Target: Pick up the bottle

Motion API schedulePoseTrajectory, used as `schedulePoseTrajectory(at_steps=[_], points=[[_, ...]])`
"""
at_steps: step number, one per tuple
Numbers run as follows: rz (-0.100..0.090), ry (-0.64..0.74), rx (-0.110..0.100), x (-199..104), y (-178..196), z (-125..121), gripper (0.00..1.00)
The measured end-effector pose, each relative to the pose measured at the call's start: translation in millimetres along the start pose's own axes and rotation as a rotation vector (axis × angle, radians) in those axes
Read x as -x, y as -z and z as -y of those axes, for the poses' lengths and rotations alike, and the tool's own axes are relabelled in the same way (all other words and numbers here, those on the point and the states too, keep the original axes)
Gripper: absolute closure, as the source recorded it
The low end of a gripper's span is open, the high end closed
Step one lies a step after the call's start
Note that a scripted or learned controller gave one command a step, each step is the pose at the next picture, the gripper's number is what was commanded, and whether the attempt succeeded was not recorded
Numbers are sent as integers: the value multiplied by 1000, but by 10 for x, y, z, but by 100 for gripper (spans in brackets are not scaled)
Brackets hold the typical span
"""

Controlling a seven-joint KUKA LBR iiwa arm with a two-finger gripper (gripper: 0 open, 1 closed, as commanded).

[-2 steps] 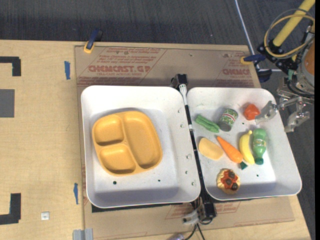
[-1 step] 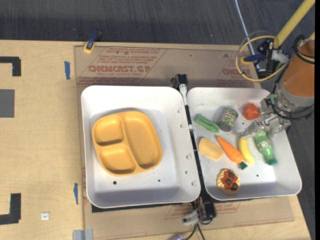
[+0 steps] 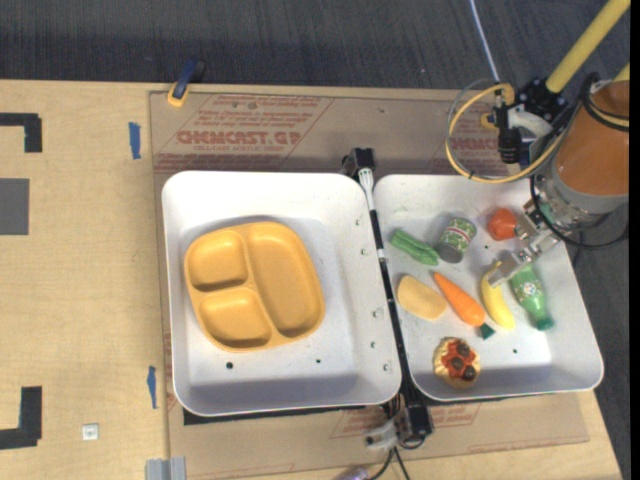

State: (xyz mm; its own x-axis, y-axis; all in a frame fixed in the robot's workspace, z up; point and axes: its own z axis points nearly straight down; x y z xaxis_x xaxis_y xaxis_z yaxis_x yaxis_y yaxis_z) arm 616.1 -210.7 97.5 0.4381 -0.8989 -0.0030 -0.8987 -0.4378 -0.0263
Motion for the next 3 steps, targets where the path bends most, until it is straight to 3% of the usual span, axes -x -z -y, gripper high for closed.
schedulePoseTrajectory(at_steps=[1,2,3], points=[[-8,-5,-1,-36,95,-14,100],[-2,-101,25,715,718,-487,100],[-3,77,19,741,130,-667,100]])
